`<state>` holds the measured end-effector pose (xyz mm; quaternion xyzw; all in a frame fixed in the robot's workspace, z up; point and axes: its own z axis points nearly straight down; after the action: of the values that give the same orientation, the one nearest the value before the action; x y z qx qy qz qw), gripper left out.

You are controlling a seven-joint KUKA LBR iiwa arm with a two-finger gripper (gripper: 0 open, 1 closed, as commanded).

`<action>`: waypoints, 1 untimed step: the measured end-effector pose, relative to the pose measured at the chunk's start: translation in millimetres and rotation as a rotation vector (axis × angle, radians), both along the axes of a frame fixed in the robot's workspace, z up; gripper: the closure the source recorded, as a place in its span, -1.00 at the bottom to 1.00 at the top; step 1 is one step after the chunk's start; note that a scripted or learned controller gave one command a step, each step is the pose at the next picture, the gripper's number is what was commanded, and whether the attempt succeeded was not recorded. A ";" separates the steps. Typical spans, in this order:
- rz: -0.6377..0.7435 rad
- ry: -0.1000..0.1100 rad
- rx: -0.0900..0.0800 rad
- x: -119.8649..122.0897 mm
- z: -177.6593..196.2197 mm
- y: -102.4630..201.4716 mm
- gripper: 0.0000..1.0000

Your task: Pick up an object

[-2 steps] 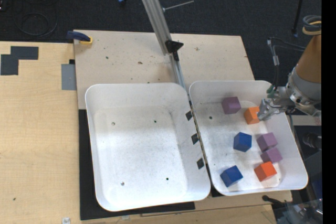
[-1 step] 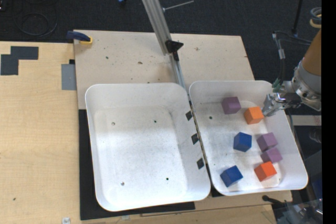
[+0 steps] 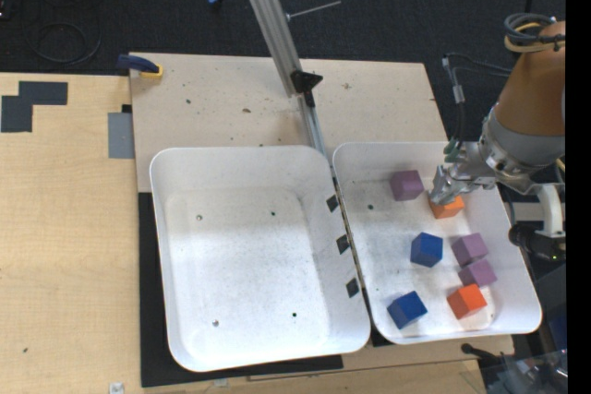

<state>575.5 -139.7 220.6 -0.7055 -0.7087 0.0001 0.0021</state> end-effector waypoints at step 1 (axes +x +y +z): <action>-0.001 0.001 0.000 13.8 -8.6 46.8 1.00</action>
<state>589.3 -92.9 212.1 -0.7058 -0.7084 0.0004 0.0025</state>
